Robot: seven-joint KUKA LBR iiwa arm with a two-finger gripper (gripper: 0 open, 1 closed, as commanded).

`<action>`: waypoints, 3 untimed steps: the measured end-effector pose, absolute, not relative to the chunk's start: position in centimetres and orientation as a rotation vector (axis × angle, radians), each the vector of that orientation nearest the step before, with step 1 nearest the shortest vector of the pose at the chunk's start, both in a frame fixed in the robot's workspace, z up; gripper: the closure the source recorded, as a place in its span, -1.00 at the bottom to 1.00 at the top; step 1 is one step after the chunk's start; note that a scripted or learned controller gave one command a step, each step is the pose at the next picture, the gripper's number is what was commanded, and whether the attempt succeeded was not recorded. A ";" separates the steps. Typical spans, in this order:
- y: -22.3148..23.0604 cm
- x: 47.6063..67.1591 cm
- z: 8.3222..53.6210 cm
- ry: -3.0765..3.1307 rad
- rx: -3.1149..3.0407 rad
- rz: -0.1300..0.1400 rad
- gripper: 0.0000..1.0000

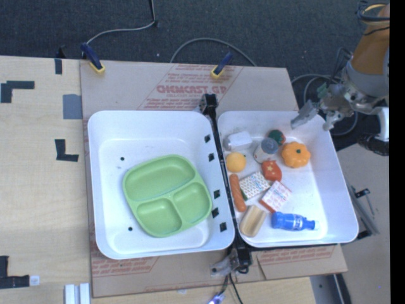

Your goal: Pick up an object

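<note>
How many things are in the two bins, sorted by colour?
Orange: 3 (pumpkin, round fruit, carrot)
Red: 1 (small red piece)
Blue: 1 (bottle)
Green: 1 (divided plate)
Tan: 1 (block)
Patterned packets: 2 ()
White, grey or dark pieces: 3, hard to tell apart
Total: 12

one fixed camera looks down at a slant from above the bench, far enough back to take in both white bins: the left bin (101,170) with its green divided plate (168,195), the right bin (329,189) beside it, and the arm (370,56) at the right bin's far corner.
</note>
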State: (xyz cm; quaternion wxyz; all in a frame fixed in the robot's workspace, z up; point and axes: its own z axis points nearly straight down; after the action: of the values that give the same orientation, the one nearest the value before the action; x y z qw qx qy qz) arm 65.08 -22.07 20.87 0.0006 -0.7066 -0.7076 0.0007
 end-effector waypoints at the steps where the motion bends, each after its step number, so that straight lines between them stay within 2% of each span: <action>1: -16.2 65.0 11.7 -2.223 -2.218 0.002 -1.00; 2: -15.0 64.7 8.6 -2.225 -2.221 0.003 -1.00; 3: -15.5 66.4 8.4 -2.215 -2.199 0.027 -1.00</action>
State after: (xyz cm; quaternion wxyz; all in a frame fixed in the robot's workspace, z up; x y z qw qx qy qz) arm 66.44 -15.52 8.37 0.0102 -0.7045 -0.7096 0.0086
